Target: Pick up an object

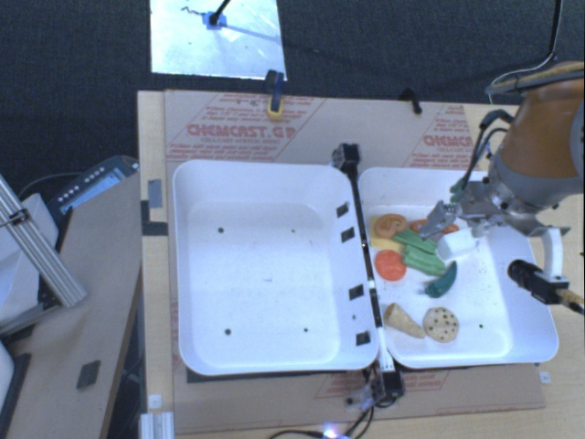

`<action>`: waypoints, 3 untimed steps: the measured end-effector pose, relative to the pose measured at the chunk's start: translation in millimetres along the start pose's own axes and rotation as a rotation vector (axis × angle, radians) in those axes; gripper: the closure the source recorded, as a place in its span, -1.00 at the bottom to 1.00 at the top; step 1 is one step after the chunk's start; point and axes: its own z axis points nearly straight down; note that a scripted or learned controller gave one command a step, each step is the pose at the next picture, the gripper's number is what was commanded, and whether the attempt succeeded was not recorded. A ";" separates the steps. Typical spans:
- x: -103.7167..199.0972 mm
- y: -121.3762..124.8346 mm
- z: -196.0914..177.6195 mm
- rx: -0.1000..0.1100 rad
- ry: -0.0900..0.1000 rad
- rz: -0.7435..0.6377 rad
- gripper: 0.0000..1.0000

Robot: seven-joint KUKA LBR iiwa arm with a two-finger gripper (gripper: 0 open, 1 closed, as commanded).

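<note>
Under both shallow white plastic bins (265, 199), brown board (239, 126) reads "CHEMCAST GP" in red; the grey metal tool (454, 224) hangs over small toy foods (422, 254), grip perhaps loose, cannot tell.

Yellow clamp (275, 108), shiny sheet (217, 26), possibly a keypad (87, 186)

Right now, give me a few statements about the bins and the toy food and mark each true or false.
1. The toy food lies in the right bin. True.
2. The cookie sits in the left bin. False: it is in the right bin, near the front.
3. The gripper is over the right bin. True.
4. The cone lies beside the cookie. True.
5. The red disc is in the left bin. False: it is in the right bin.
</note>
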 end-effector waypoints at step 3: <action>0.9 43.0 123.5 -0.007 -0.001 -0.003 -1.00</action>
